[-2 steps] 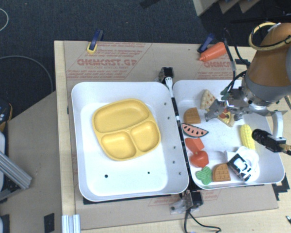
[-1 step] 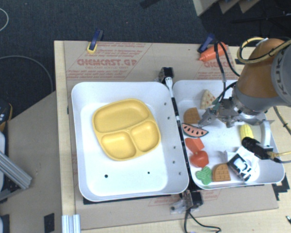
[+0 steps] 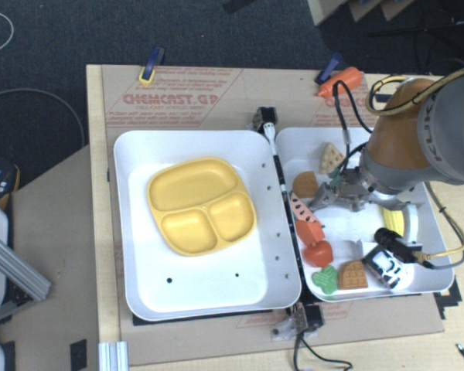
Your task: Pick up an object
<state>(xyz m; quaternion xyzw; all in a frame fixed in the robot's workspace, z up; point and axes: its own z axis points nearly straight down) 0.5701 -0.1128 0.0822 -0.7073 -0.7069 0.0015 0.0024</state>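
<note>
Several small toy foods lay in the right bin (image 3: 441,280): one tomato (image 3: 319,252), one carrot (image 3: 306,221), one waffle (image 3: 353,275). The arm (image 3: 417,134) bent low over that bin, its pincer (image 3: 336,195) beside the carrot; its state could not be told. One yellow plate (image 3: 201,205) sat in the left bin (image 3: 131,230).

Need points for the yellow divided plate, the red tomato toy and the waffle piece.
yellow divided plate (image 3: 202,205), camera view, middle ridge.
red tomato toy (image 3: 319,253), camera view, top of its body.
waffle piece (image 3: 353,275), camera view, centre of its grid face.
</note>
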